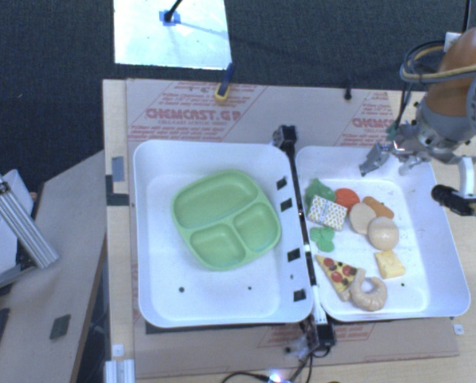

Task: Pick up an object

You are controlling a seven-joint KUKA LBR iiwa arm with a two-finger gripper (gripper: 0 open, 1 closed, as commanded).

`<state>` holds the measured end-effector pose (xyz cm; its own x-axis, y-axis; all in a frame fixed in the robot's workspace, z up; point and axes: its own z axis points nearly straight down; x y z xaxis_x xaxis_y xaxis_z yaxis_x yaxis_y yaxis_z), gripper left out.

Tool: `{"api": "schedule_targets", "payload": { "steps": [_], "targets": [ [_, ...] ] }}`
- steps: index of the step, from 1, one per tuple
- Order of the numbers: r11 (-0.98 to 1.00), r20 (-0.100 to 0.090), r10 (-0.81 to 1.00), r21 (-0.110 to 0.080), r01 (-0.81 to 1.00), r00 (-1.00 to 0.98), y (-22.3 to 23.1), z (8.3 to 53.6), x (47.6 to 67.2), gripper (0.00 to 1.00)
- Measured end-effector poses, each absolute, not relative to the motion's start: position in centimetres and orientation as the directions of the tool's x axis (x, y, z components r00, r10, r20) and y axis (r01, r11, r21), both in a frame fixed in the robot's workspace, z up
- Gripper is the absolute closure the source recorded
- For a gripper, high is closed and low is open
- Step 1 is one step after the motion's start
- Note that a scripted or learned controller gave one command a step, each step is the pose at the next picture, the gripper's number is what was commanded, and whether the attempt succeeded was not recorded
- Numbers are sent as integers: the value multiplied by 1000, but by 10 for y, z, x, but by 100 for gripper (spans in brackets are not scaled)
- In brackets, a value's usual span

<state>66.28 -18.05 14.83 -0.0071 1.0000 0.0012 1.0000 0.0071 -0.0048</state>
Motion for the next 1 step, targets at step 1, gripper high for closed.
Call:
{"api": "schedule_targets", "payload": {
  "steps": [1],
  "targets": [
    [2,1,1000,-6,1000,-2,-190,94,663,0]
  ]
}}
